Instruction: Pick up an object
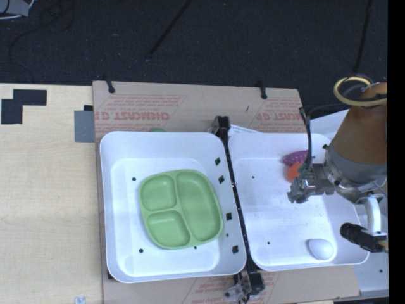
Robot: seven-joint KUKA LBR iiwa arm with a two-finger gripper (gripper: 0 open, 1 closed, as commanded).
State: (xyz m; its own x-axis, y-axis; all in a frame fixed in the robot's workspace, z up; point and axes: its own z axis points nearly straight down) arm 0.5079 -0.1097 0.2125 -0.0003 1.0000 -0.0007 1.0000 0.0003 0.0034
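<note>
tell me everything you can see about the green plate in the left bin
The green plate is a pale green, matte, plastic-looking tray with rounded corners and three compartments: two in its upper half, one in its lower half. It lies flat, turned slightly askew, on the floor of the left bin, apart from the walls. Nothing shows in its compartments.

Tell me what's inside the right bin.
The right bin holds a white egg-shaped object near its front and purple and orange items partly hidden behind the end effector.
</note>
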